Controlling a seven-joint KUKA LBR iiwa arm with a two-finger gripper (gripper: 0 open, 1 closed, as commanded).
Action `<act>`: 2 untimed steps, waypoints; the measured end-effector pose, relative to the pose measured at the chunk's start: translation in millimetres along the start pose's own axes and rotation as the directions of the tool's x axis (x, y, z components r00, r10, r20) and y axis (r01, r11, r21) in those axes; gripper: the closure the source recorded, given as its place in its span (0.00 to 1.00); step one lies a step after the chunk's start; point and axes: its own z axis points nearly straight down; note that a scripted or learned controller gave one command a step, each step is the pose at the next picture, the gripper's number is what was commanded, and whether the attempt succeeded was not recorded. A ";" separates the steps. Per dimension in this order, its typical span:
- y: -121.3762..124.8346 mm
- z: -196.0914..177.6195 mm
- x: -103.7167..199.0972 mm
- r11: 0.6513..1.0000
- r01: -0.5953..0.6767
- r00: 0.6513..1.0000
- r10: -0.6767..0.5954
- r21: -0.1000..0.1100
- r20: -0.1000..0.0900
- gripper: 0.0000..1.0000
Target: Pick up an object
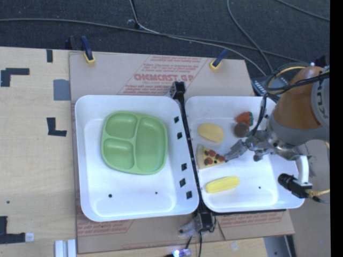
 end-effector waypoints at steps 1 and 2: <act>5.8 59.7 -4.8 1.000 0.000 1.000 0.000 -0.002 0.001 0.00; 6.4 60.9 -4.8 1.000 0.000 1.000 0.000 -0.006 0.001 0.00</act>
